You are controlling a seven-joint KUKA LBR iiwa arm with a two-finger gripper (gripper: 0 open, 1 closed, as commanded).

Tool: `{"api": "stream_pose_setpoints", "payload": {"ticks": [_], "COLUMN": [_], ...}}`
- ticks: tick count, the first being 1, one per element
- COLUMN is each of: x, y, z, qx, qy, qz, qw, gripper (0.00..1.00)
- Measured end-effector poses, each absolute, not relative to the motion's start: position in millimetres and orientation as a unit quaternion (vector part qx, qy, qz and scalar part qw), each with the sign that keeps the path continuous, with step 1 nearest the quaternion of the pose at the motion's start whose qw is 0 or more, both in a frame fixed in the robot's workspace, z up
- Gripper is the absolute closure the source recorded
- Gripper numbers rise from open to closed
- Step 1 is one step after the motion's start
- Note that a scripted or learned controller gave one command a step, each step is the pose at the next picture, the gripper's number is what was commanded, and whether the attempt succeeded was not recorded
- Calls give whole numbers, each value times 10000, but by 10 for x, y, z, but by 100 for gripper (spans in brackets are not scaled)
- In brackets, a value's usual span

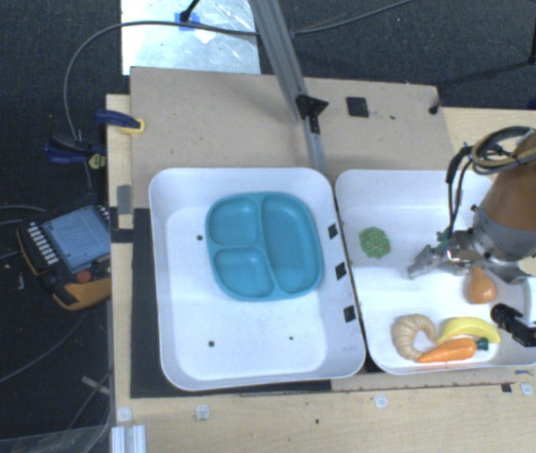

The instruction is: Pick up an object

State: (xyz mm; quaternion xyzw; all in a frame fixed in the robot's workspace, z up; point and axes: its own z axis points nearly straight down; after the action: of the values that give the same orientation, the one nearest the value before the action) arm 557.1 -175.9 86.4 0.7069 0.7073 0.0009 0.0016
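Observation:
My gripper (421,264) hangs over the middle of the right bin (410,201), pointing left from the grey and orange arm (523,210). A small green ball-like object (374,243) lies to the left of the gripper, apart from it. An orange rounded object (480,286) sits just right of the gripper, under the wrist. Along the bin's front edge lie a beige croissant-like piece (411,332), a yellow banana (469,327) and an orange carrot (447,351). Nothing shows in the gripper.
The left bin (183,319) holds a blue divided plate (264,245). A grey pole (282,55) slants down to the bins' back edge. Cables and a handheld controller (70,253) lie on the floor at the left.

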Motion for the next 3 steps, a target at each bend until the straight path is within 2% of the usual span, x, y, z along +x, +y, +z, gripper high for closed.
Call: {"api": "stream_pose_setpoints", "payload": {"ticks": [1,2,3], "x": [5596,5570,5628], "y": [-1762,-1818,-1817], "z": [995,1613,2054], "qx": [7067,7062,7052], "qy": [7074,7080,7090], "qz": [32,13,12], "qw": [51,26,23], "gripper": [100,100,100]}}
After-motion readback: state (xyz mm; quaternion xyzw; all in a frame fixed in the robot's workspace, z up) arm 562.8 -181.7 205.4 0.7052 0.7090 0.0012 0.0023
